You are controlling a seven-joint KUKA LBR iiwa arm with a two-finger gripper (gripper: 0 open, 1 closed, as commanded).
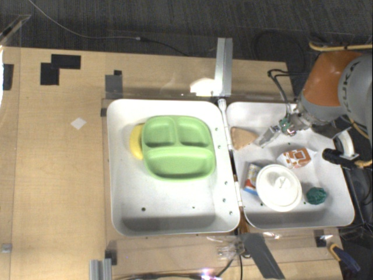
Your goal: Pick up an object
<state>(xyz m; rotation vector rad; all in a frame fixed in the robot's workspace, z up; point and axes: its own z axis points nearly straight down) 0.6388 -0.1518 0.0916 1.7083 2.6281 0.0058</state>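
The left bin holds a green divided plate with 3 compartments, lying flat and covering most of a yellow object at its left edge. In the right bin, a round white lid rests near the front, a dark green ball just right of it, a white-and-orange item behind it, and a tan piece near the left wall.

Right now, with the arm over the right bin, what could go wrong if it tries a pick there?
1. The gripper hangs near the bin's back wall, so a descent may hit the wall or floor.
2. The white lid, card, packet and green ball lie crowded; it may push them aside.
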